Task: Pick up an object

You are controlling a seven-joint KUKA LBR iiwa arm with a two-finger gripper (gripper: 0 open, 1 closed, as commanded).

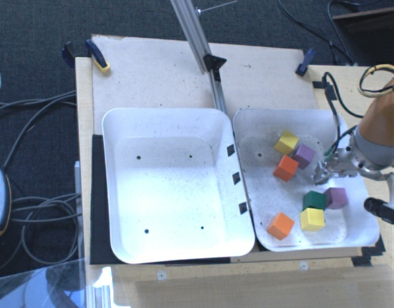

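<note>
The end effector [325, 170], its finger state impossible to tell, hangs low in the right bin [261, 133] near that bin's right edge, among scattered blocks with the purple block [337, 197] nearest, nothing visibly lifted yet.

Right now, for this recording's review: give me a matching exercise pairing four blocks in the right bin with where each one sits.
Things:
1. yellow block
2. green block
3. orange block
4. red-orange block

Places:
A. nearest the bin's front-left corner
B. directly below the upper yellow one
C. farthest toward the bin's back
D. touching the lower yellow block, beside a purple block

Pairs: 1-C, 2-D, 3-A, 4-B
</note>
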